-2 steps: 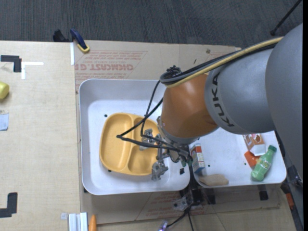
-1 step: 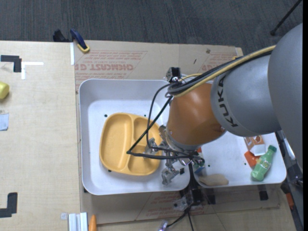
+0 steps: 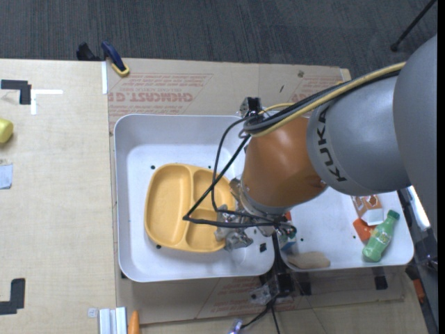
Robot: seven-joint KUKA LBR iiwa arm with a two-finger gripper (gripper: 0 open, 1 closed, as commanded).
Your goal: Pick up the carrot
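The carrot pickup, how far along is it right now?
Done: the arm has reached into the left bin, its gripper low by the yellow divided plate. In hand: nothing visibly held. Left: the orange carrot lies in the right bin beside the green bottle, not grasped.

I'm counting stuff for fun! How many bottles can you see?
1. A green bottle lies near the right end of the right bin, beside an orange and white packet. The big arm covers much of that bin, so more could be hidden.
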